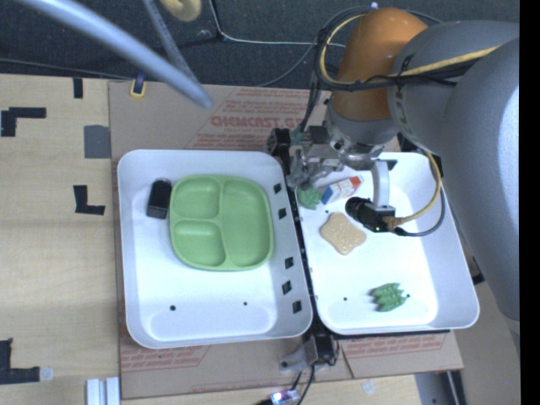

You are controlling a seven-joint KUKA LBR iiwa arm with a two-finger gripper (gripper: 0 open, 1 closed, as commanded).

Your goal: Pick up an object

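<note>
My gripper (305, 178) hangs over the far left corner of the right bin (439, 264), close to the wall between the two bins. Just below it lies a small green object (310, 197), and beside that a white tube with red and blue ends (342, 188). A tan waffle-like piece (342, 233) lies a little nearer in the same bin. A green leafy toy (389, 296) rests near the bin's front right. The arm's wrist hides the bin's far edge.
The left bin (139, 251) holds a green divided plate (222, 223) and a small black block (159, 198) at its left. A black cable (422, 218) loops from the wrist over the right bin. Cardboard lies under both bins.
</note>
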